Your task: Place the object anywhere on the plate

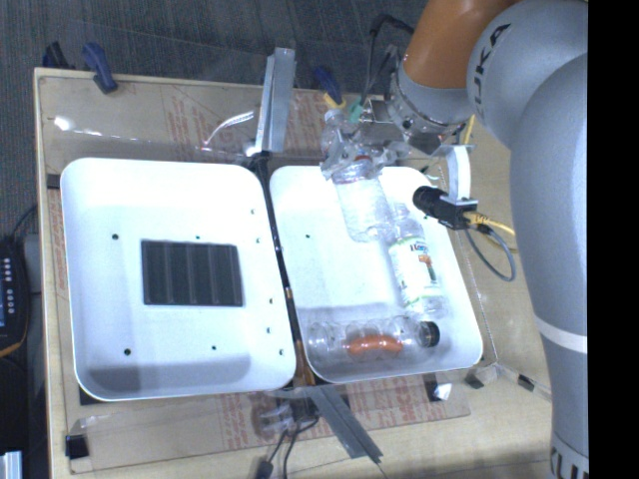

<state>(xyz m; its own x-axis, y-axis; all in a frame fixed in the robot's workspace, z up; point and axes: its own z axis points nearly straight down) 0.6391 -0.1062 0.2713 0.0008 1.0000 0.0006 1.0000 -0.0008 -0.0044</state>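
The arm (pixel 539 98) bears part of "KUKA"; the bottle (pixel 414 267) label print is unreadable.

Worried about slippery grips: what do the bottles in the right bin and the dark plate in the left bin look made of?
The bottles look like clear, glossy thin plastic: the white bin floor shows through them. The dark plate is a matte dark grey ribbed slab, possibly plastic or rubber; the view can't settle which.
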